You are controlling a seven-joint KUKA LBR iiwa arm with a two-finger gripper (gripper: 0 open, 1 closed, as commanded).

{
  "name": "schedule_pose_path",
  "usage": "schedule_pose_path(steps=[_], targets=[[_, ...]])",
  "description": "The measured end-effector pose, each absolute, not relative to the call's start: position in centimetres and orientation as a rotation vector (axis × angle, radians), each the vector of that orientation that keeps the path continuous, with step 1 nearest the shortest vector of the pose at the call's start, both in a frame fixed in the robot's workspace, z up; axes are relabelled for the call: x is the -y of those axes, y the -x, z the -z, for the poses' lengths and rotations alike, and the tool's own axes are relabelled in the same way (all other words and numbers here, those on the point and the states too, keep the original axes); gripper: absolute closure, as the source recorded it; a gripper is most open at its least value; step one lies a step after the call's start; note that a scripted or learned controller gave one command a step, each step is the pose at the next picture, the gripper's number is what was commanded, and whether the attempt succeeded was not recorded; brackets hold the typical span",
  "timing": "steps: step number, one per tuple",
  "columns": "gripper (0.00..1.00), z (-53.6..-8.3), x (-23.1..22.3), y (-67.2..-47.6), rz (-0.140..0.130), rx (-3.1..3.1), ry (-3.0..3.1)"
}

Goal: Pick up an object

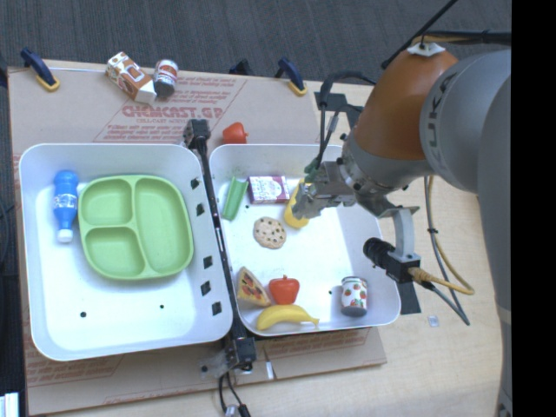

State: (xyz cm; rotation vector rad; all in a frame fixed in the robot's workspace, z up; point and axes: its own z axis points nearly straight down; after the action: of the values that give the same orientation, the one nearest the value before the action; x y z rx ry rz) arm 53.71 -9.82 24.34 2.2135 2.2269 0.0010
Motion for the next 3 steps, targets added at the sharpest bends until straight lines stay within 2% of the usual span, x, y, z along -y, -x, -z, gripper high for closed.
schedule_pose_path(steps=[1, 2, 3], targets=[[1.0, -20.6, 14.9, -58.0, 0.004, -2.227, -2.217], [0.0, -20.6, 14.9, -58.1, 0.002, -2.227, -2.216], [0.0, -9.1, 15.3, -48.1, 0.003, -2.232, -2.217]])
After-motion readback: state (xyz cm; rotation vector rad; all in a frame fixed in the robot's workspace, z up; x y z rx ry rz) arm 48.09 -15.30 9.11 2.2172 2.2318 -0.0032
